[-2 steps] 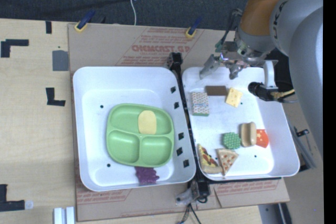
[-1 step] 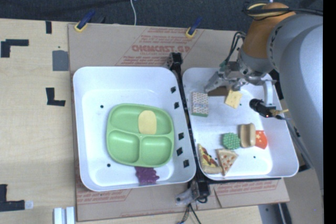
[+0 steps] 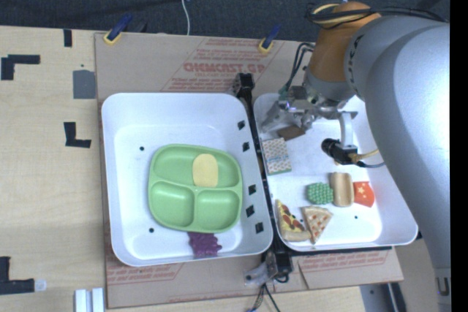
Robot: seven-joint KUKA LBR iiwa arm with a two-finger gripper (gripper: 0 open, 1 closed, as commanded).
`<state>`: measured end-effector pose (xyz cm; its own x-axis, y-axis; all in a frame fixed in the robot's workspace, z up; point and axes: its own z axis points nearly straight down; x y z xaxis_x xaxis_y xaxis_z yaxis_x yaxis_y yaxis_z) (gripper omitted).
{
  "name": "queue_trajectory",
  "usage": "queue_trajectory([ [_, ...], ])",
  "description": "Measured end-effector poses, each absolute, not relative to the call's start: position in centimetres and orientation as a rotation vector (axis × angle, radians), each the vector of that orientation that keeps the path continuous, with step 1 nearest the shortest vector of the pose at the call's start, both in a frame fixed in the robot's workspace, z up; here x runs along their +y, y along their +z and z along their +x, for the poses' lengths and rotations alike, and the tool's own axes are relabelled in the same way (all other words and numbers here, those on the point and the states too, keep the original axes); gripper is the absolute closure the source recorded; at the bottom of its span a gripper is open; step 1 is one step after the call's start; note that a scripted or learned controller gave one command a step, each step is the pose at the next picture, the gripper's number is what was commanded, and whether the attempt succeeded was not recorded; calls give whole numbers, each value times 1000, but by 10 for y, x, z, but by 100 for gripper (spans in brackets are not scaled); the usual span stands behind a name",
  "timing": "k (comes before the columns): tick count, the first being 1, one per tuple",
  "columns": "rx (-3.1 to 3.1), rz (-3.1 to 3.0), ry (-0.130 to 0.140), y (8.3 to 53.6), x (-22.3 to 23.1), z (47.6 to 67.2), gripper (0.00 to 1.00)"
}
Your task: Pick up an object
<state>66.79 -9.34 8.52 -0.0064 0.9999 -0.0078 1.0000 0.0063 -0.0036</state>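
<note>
My gripper hangs low over the far left corner of the right bin, just right of the wall between the two bins. A small brown piece lies right under it, partly hidden. A checkered beige cracker sits just in front of the gripper. Further forward lie a green knobbly piece, a tan bread roll, a red piece and two pizza slices.
The left bin holds a green divided plate with a yellow oval piece on it, and a purple grape bunch at its front wall. The bulky grey arm covers the right bin's right side.
</note>
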Motion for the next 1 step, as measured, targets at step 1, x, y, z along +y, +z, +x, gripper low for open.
queue_trajectory([
  [1, 2223, 2220, -3, 94, -94, 668, 100],
])
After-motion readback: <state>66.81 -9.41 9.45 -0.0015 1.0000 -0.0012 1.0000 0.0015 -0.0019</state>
